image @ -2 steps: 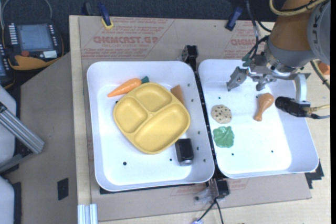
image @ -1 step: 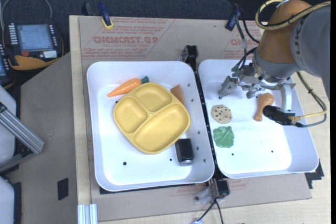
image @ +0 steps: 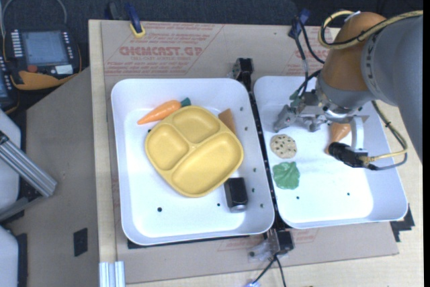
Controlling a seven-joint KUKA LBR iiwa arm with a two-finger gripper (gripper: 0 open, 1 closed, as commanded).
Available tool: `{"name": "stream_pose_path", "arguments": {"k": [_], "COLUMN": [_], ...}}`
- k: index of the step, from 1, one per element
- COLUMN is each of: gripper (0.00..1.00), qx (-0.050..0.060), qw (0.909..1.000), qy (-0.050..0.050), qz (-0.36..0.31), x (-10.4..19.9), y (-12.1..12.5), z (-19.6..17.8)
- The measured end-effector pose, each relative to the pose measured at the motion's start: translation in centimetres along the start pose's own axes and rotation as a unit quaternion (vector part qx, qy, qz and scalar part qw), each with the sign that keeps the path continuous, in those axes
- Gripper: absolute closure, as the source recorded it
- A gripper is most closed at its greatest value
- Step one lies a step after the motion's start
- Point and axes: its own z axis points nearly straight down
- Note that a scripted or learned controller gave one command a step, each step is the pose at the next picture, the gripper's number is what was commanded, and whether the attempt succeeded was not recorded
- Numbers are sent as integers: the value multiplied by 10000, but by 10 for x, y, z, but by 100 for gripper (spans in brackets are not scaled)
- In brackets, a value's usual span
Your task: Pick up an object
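Cookie [image: 283, 145], round and tan with dark chips, lies flat on the floor of the right bin [image: 349, 208], close to that bin's left wall. Just below it sits a green leafy piece [image: 287, 175], near the cookie but not touching it. Up and to the right of the cookie is my gripper [image: 300, 115], hanging over the upper part of the same bin, its grey metal parts spread toward the left; whether my fingers are parted or closed I cannot tell, and nothing shows between them. An orange wedge-shaped thing [image: 340, 130] lies to the right of my gripper, partly under my wrist, and a small black part with a yellow cable [image: 385, 159] runs out from beside it toward the right. My arm [image: 376, 54] comes in from the right, orange band above grey. Across the divider, the left bin [image: 134, 212] holds a yellow divided plate [image: 193, 150] set at a tilt in its middle. A toy carrot [image: 158, 111] rests just off the plate's upper left edge, a tan piece [image: 227, 119] peeks out at its upper right, and a black block [image: 236, 193] lies touching its lower right rim. Both bins sit on a brown board [image: 101, 144].
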Motion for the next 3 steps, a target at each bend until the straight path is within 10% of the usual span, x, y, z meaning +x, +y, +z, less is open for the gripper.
{"name": "stream_pose_path", "arguments": {"k": [1,3], "gripper": [100,100], "qx": [-21,-38], "qw": [10000,10000], "qy": [-3,-8], "qz": [3,-4], "x": [0,0], "y": [1,8], "z": [-12,-117]}}
